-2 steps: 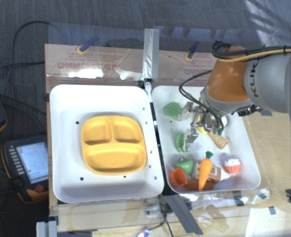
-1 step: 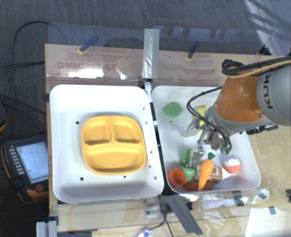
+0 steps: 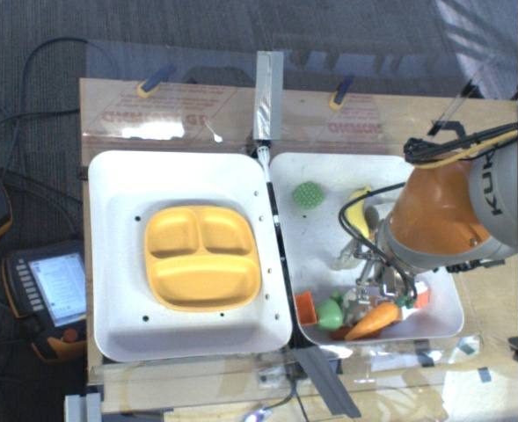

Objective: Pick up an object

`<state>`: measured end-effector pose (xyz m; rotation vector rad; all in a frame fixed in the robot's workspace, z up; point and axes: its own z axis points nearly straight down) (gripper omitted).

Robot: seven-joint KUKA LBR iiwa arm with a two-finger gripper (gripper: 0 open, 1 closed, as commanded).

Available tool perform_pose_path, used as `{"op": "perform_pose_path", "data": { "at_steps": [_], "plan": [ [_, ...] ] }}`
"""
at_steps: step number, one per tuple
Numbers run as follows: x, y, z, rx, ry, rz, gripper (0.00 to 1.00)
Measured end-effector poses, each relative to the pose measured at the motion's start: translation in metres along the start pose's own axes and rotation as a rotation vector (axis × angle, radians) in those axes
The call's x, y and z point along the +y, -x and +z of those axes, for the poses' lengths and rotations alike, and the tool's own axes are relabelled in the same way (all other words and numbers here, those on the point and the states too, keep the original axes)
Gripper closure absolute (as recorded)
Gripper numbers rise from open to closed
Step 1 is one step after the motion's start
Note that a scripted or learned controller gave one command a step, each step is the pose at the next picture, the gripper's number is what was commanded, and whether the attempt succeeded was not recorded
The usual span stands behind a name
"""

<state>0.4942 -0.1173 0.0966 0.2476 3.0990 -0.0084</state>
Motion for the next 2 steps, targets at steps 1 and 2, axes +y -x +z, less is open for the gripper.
{"op": "perform_pose_path", "data": {
  "at_steps": [1, 2],
  "plan": [
    [0.017, 0.091, 0.004, 0.012, 0.001, 0.169, 0.00],
    [-0.068, 0.091, 0.004, 0.011, -0.001, -0.094, 0.00]
  ]
}}
